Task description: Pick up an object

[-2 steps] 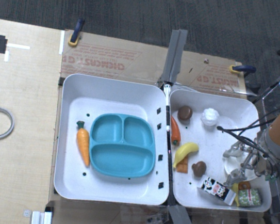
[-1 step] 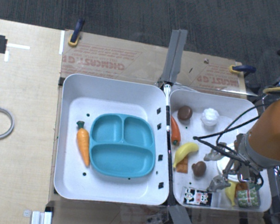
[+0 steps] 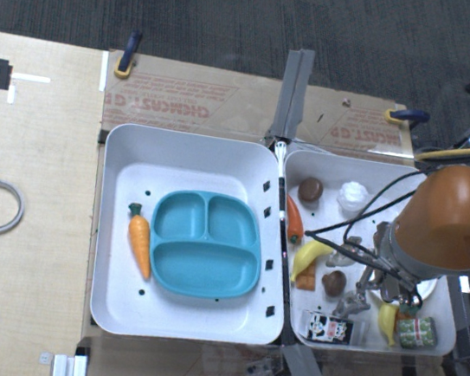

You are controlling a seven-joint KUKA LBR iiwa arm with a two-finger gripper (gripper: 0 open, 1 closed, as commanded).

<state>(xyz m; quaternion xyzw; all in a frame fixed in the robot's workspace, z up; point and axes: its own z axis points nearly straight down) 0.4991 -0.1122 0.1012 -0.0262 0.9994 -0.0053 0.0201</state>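
Pale desk (image 3: 37,109) carries two white bins; in the right bin (image 3: 330,166) the jaws (image 3: 358,299), spread and empty, hang among crowded toy food beside a brown ball (image 3: 335,282), so closing there risks nudging neighbours instead.

Arm: grey, with a big orange band (image 3: 447,216) up and to the right of the claw.
Wrist: bends down and to the left.
Claw (image 3: 356,302): metal, low down, at the arm's end.
Cables: black, looping off to the claw's left.
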